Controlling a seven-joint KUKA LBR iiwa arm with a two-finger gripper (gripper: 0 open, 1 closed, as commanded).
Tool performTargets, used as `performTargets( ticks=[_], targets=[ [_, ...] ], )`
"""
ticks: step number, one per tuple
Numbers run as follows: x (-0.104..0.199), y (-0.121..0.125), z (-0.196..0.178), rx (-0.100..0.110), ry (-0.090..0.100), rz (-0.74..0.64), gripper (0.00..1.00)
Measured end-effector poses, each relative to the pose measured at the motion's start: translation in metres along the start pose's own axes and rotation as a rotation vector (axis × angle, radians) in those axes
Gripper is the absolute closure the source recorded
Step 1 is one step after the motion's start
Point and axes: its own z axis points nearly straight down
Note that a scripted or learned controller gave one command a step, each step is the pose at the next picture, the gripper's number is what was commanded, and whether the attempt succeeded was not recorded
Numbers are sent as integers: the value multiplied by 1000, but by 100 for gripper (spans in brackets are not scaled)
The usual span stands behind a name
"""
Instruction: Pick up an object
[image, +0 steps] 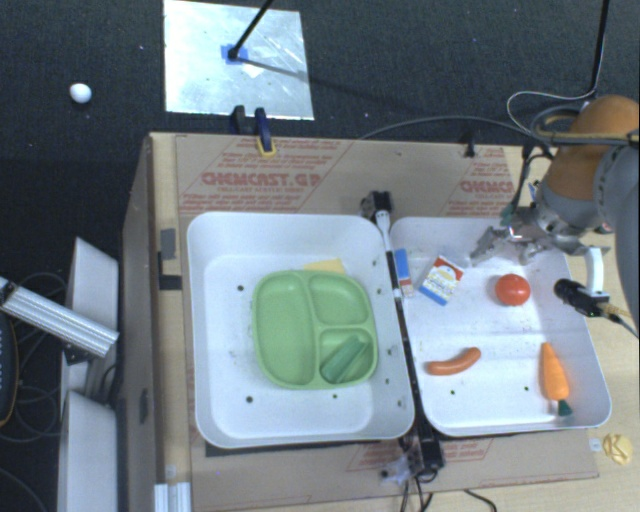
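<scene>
Camera view looks down on the table: the metal two-finger gripper (508, 243) hangs over the right white bin's (500, 415) far edge, fingers spread wide and holding nothing. A round red tomato (512, 289) lies just in front of it. Nearby lie a small red-white-blue carton (440, 279), an orange sausage (453, 362) and an orange carrot (554, 374). The left white bin (225, 425) carries a green divided plastic tray (312, 328).

Dark speckled carpet floor (60, 160) all around, a shiny metal sheet (238, 60) lying up top, a small white ball (81, 94) nearby, and cardboard (300, 170) covering the surface.
</scene>
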Motion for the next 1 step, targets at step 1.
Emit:
performTargets(
  ticks=[1],
  targets=[
    [8, 0, 1, -2, -3, -2, 0]
  ],
)
